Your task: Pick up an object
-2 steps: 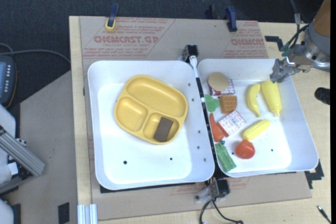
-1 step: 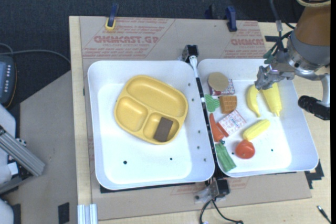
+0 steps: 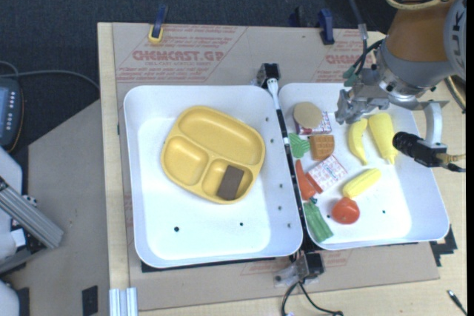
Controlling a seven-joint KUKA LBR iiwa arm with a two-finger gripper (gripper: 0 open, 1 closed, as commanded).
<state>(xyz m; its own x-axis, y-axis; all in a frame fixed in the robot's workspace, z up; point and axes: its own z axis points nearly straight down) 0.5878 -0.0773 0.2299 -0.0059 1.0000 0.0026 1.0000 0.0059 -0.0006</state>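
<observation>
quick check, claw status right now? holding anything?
Claw: low over the right bin, next to the bananas. Open or shut cannot be told, and nothing is visibly held.

Yellow tray (image 3: 215, 131), red tomato (image 3: 345, 212)

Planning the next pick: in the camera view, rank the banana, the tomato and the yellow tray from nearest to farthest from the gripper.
Measured from the gripper:
1. Banana, just below it in the right bin.
2. Tomato, lower down near the right bin's front edge.
3. Yellow tray, across the divider in the left bin.
</observation>
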